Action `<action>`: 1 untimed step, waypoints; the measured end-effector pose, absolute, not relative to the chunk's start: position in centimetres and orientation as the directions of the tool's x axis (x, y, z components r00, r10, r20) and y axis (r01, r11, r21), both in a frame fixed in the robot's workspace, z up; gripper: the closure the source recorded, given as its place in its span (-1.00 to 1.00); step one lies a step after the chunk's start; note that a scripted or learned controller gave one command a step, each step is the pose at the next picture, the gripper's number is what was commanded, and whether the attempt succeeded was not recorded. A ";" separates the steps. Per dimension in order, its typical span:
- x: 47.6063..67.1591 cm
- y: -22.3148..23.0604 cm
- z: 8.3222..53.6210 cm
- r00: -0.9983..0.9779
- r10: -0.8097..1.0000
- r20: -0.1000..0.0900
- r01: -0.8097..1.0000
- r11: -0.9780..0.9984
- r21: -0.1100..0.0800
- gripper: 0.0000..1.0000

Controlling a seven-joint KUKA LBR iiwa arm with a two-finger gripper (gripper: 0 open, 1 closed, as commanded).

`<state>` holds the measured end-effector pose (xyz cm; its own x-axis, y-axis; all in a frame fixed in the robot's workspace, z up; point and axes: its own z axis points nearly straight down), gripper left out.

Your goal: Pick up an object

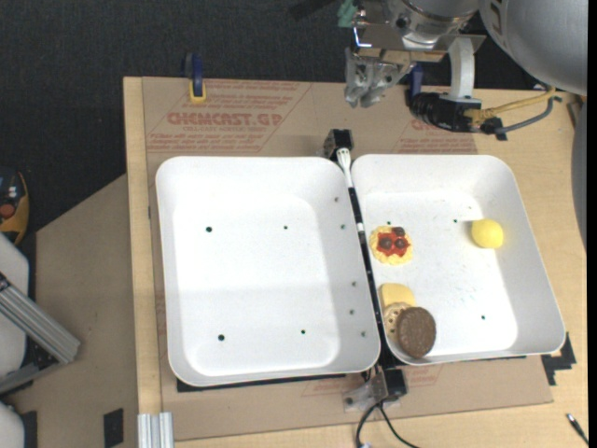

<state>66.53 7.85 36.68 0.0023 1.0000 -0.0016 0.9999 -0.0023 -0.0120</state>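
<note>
The tool (367,90) hangs above the tabletop (242,110) behind the 2 bins, its tips close together and holding nothing. In the right bin (522,278) lie a yellow ball (487,233) near the right wall, a small pizza toy (392,245) beside the divider, and a brown cookie (416,330) touching a yellow piece (395,297) at the front.

Cropped and unclear parts
The arm (522,7) runs off the top edge; the gripper (366,90) fingertips are too small to judge
</note>
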 end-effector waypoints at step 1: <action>66.0 14.3 27.5 -0.006 1.000 0.001 1.000 0.006 -0.012 1.00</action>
